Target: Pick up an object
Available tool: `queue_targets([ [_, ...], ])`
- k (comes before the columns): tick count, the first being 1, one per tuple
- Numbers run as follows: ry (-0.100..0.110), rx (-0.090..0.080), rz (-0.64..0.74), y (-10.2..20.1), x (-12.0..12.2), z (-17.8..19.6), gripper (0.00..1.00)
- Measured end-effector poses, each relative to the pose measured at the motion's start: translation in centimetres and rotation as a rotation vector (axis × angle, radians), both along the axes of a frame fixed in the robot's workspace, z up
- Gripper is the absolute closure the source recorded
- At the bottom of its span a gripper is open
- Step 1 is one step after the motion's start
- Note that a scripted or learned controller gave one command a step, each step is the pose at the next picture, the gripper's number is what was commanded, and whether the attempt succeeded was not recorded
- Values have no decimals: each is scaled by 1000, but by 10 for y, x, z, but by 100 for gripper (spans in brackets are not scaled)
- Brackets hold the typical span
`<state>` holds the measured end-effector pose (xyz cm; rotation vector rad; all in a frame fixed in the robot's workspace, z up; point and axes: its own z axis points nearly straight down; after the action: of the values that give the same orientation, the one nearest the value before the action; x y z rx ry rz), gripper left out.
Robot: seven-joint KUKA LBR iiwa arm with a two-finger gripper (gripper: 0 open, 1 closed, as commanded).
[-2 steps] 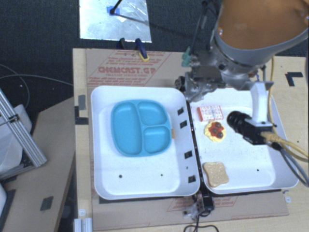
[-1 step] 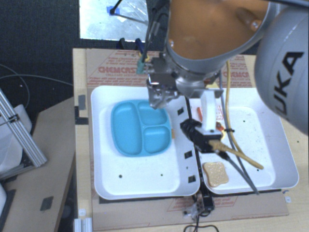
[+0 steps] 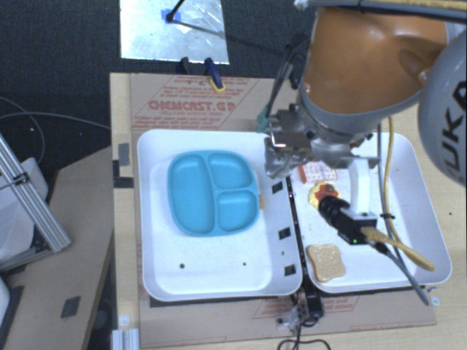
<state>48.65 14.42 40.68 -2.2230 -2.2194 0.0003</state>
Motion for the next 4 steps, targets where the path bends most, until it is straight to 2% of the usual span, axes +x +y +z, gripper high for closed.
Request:
queue_targets([
  [1,-19,5,2,-20,9,137,100],
  [2,6,-2,1,-20,-1,14,100],
  [3,-3,1,6,20,0,17,100],
  [4,-14,3,-1,-27,1,112,100],
])
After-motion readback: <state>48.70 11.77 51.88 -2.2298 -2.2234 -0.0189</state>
